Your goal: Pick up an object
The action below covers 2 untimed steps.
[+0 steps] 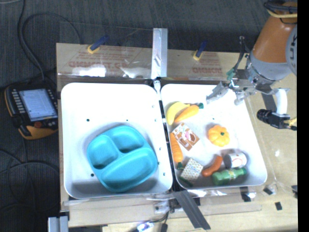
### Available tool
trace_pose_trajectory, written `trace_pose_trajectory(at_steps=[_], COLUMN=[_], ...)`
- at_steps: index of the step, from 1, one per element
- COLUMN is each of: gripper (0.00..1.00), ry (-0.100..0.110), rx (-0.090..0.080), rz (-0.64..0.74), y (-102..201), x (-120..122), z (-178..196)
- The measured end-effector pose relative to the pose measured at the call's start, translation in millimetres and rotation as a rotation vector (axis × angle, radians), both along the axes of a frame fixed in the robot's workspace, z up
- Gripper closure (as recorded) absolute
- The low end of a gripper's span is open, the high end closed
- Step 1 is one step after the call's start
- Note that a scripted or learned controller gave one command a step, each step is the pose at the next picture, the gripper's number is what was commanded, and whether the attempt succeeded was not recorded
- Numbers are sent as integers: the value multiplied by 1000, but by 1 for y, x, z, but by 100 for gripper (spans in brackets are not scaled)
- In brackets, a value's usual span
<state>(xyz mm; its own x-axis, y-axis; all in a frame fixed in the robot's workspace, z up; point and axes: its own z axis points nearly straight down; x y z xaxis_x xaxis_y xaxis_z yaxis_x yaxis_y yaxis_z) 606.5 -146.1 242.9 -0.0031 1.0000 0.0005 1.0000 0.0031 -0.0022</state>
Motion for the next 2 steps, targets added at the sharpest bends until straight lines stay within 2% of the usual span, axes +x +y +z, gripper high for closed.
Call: trace_pose_trajectory(at_steps=[1,2], gripper=[0,0], ry=[-2,2], rx=[-4,2], rz=[142,174], y=[-12,18], x=[-11,-100], z=[39,-104])
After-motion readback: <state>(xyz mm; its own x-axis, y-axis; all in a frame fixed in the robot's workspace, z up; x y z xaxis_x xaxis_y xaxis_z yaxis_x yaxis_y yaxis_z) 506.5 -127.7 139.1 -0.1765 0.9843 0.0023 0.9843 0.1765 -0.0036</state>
